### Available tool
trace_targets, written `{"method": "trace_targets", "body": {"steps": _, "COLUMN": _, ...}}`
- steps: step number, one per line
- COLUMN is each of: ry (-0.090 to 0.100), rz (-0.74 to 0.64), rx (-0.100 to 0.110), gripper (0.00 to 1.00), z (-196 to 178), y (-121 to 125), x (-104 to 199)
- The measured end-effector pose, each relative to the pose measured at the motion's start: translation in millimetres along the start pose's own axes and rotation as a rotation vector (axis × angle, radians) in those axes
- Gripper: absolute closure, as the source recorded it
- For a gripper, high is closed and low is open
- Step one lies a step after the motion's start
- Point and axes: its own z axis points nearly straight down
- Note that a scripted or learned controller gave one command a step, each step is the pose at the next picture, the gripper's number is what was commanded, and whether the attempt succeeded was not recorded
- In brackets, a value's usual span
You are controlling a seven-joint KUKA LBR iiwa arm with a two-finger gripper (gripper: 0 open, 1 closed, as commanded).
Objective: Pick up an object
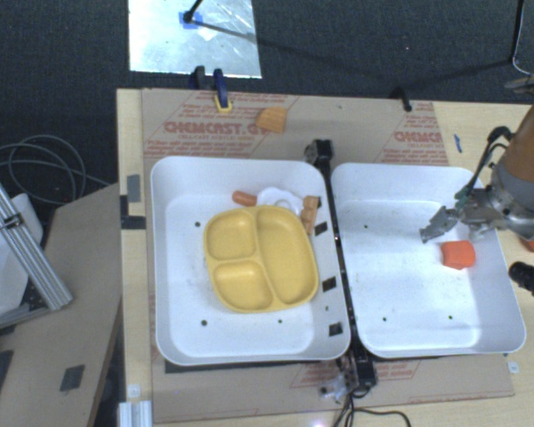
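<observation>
Left bin (173, 327) held 1 yellow divided plate (260, 258), an orange sausage-like piece (245, 198) just beyond it. Right of the plate, in the right bin (400, 327), gripper (451, 225) hung, fingers released, gripping nothing; orange block (458, 254) lay just beside it.

Gripper (449, 222) over right bin (400, 318), near its far right side. Block (458, 254) in same bin, just below-right of gripper. Left of gripper, in left bin (173, 238): tray (258, 258), sausage (244, 198) behind it.
</observation>
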Motion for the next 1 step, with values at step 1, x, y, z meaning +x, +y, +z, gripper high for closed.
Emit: {"method": "trace_targets", "body": {"steps": 1, "ry": 0.003, "rz": -0.003, "rx": -0.002, "gripper": 0.00, "z": 96.6, "y": -45.9, "x": -30.1}}
